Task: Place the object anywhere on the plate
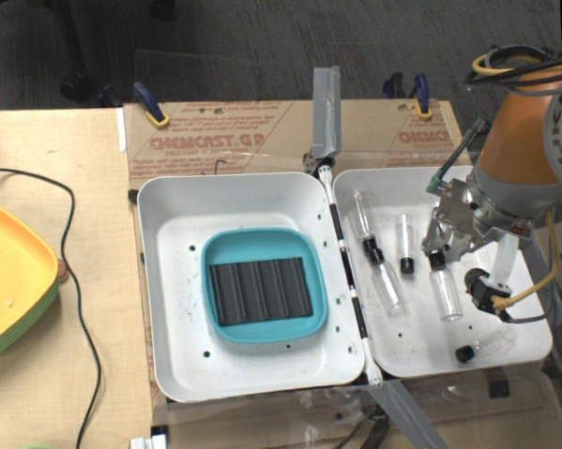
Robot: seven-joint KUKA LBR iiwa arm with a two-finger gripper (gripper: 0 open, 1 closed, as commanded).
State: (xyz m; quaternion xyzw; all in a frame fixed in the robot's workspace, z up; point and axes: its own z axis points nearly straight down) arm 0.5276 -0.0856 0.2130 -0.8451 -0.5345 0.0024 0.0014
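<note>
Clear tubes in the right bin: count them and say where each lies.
4, as far as I can tell. One long tube near the bin's left wall, another below it, a short one mid-bin, and one under the gripper. The arm may hide more.

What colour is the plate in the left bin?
The plate is teal, with a dark grey ribbed centre; seen in the camera view.

The arm is cut off at the right edge. A yellow dish on the desk runs off the left edge. The gripper fingertips are too small to tell apart.
</note>
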